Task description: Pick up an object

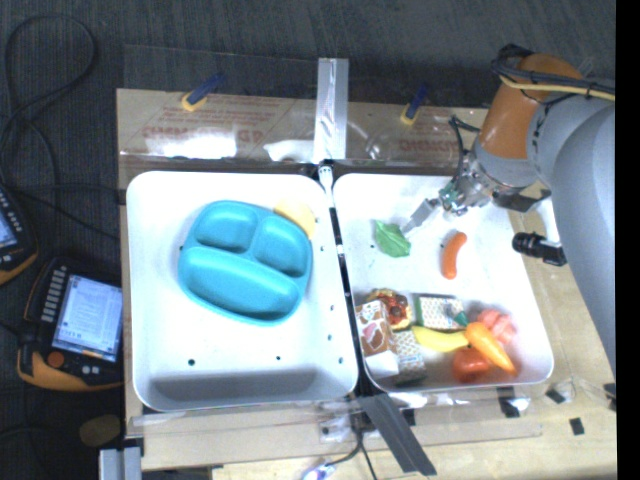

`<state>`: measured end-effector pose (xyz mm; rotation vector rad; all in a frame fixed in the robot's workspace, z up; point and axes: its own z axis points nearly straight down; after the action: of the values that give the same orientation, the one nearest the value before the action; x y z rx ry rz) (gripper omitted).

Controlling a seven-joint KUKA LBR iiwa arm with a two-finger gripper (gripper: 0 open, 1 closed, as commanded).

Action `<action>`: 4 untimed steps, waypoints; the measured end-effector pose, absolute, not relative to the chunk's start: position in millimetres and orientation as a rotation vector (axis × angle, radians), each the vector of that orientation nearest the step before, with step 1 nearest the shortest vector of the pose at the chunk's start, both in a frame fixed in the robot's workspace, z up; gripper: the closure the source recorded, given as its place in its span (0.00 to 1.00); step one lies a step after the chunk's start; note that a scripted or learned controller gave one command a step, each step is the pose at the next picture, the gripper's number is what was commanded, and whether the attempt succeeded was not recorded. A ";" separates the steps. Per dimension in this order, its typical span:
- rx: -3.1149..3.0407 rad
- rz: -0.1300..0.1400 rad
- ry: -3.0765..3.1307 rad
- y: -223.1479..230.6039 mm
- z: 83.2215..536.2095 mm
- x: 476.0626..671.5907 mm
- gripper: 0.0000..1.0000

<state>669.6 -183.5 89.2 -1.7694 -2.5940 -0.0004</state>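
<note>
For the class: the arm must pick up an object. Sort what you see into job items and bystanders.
Job items: tool; green leaf toy; red sausage toy; heap of toy foods; right bin.

Bystanders: blue divided tray; left bin; handheld pendant; cables.

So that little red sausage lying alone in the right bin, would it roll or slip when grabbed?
Probably. The red sausage looks smooth and rounded, so it may roll sideways or squirt from a pinch. It looks small, likely light. It lies apart from the pile on the right bin floor.

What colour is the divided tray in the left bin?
Light blue; the camera view shows the tray clearly.
</note>
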 end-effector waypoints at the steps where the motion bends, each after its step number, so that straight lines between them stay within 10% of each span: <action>1: -1.939 -0.011 -2.483 -211.9 91.0 636.2 0.00; 3: -2.122 -0.009 -2.333 -171.5 91.2 604.7 0.00; 4: -2.121 -0.008 -2.337 -170.9 101.0 605.6 1.00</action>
<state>605.6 -170.9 101.0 -2.1206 -2.3366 -0.0085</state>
